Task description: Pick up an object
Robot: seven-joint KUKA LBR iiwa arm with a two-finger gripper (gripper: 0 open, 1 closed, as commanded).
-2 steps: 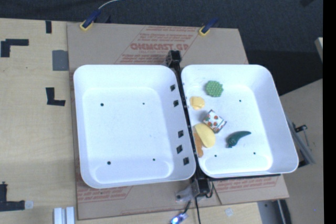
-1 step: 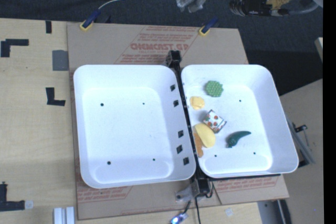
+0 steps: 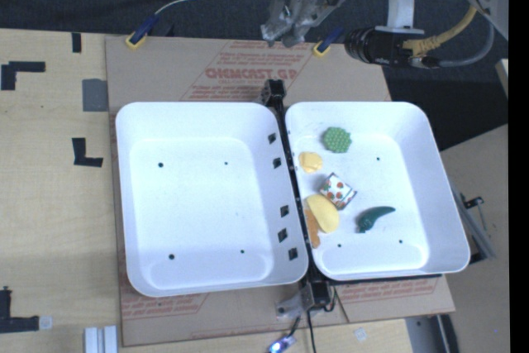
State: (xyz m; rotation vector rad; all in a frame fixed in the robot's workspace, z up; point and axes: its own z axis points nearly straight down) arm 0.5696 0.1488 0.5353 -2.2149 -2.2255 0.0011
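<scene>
My gripper (image 3: 285, 31) hangs high above the bench, over the cardboard just behind the seam between the two bins. Nothing shows between its fingers. The right bin (image 3: 413, 136) holds several small objects near its left side: a green round bumpy piece (image 3: 336, 139), a small yellow piece (image 3: 311, 162), a white box with red spots (image 3: 338, 190), a larger yellow piece (image 3: 323, 212) with an orange bit (image 3: 312, 232) beside it, and a dark green curved piece (image 3: 374, 218).
The left bin (image 3: 198, 202) sits beside the right one, joined by black clips along the seam. Both rest on a cardboard sheet (image 3: 240, 74). A cable and blue-yellow clamps (image 3: 142, 33) lie at the cardboard's back edge.
</scene>
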